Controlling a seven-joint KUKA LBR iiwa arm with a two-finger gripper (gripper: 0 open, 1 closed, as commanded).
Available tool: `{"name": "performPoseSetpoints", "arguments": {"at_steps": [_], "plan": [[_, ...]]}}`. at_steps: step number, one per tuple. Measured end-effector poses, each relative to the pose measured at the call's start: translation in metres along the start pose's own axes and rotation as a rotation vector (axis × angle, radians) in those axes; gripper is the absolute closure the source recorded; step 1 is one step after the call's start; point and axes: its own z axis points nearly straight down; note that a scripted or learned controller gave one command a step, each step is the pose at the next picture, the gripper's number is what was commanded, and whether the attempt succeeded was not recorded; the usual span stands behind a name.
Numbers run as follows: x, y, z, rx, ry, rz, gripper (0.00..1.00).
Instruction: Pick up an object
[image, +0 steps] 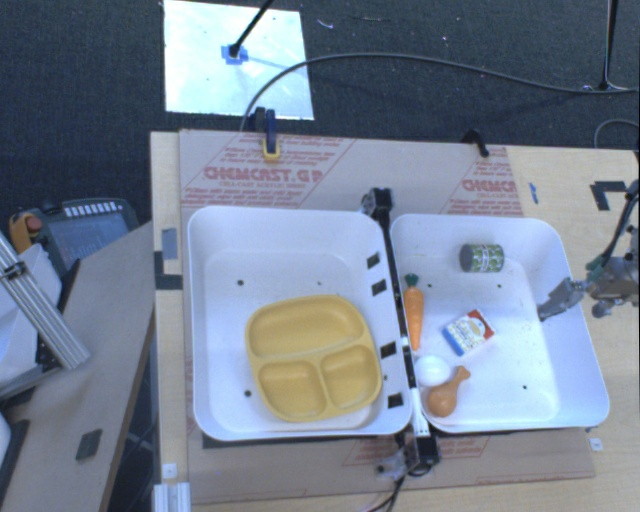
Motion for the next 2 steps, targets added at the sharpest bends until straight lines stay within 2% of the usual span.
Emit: {"name": "performPoseSetpoints", "arguments": {"at_steps": [1,2], "plan": [[0.001,0.003,-0.006,-0.012,-0.003,-0.004,0.00],[-0.001,0.004,0.056,-0.008,-0.001,-0.002,0.00]]}}
